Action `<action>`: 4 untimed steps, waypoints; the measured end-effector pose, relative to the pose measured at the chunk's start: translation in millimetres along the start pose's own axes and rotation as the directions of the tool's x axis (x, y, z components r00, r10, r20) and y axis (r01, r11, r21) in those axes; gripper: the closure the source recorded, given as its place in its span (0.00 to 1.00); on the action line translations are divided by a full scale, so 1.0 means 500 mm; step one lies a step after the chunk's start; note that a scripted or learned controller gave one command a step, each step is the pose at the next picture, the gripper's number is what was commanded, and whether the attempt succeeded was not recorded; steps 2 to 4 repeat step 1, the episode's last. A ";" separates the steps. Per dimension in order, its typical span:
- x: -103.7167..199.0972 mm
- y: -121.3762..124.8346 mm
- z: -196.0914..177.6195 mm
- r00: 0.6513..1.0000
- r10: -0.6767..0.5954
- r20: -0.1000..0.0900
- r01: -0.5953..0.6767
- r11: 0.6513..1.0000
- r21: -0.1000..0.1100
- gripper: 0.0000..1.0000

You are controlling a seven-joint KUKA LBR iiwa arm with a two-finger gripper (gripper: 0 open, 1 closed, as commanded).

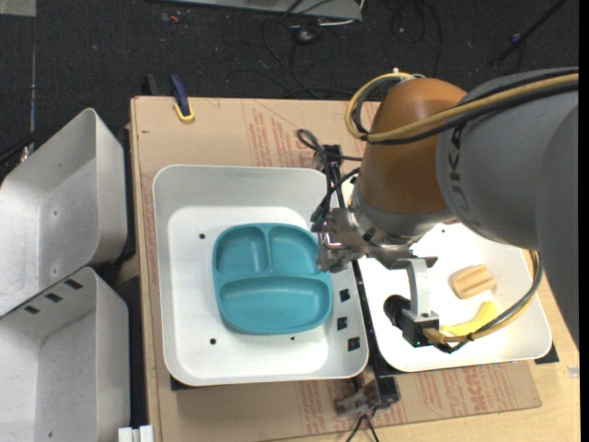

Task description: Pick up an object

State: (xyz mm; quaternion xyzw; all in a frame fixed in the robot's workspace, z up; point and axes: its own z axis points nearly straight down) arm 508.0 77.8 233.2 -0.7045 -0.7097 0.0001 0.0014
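Dark floor strewn with cables surrounds a cardboard-covered bench [248, 122] bearing two shallow white bins side by side. Left bin [184, 201]: a teal divided plate [267, 279] lies flat near its middle, with two small compartments on the far side and one large compartment on the near side. Right bin [520, 343]: a tan block [472, 282] lies toward its right side, well apart from the plate. The grey arm [525, 155], with its orange band [414, 127], reaches in from the right and covers the far part of the right bin. The gripper [331, 247] sits low over the right wall of the left bin, just beside the plate's right rim at the far-right compartment; whether it touches the plate cannot be told. The wrist hides its working end, so whether it is apart or closed cannot be told, and nothing is seen held in it. The tan block lies to the right of the gripper, well apart from it.
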 end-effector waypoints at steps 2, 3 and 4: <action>-0.006 0.001 0.000 1.000 0.007 0.002 -0.007 1.000 -0.001 0.00; -0.006 0.001 0.000 1.000 0.007 0.002 -0.007 1.000 -0.001 0.00; -0.006 0.001 0.000 1.000 0.007 0.002 -0.007 1.000 -0.001 0.00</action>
